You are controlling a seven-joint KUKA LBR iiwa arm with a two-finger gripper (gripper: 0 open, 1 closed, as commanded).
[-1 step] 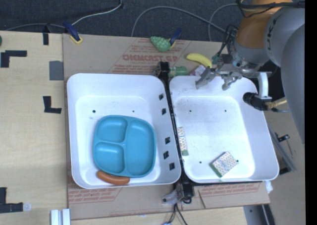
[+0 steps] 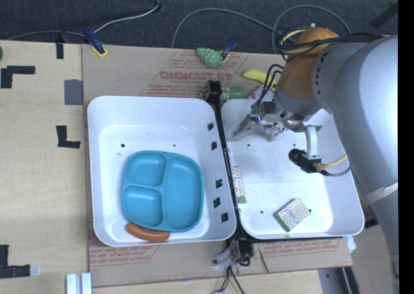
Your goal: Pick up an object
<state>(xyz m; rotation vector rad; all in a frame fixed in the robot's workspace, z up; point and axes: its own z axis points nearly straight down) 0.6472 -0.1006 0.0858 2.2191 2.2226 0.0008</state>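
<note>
My gripper (image 2: 257, 132) hangs low over the back left part of the right bin (image 2: 336, 218), close to the divider. Its fingers (image 2: 240, 131) look spread open and nothing shows between them. A small speckled green-edged block (image 2: 292, 214) lies near the right bin's front, well away from the gripper. A thin patterned strip (image 2: 238, 186) lies along that bin's left wall. In the left bin (image 2: 103, 124) a blue divided plate (image 2: 162, 190) lies flat, with an orange sausage (image 2: 147, 232) at its front edge.
Behind the bins, on the cardboard, lie a green toy (image 2: 210, 56) and a yellow banana-like piece (image 2: 257, 76). Black clamps (image 2: 220, 182) run along the divider between the bins. A black cable plug (image 2: 304, 160) hangs from the arm over the right bin.
</note>
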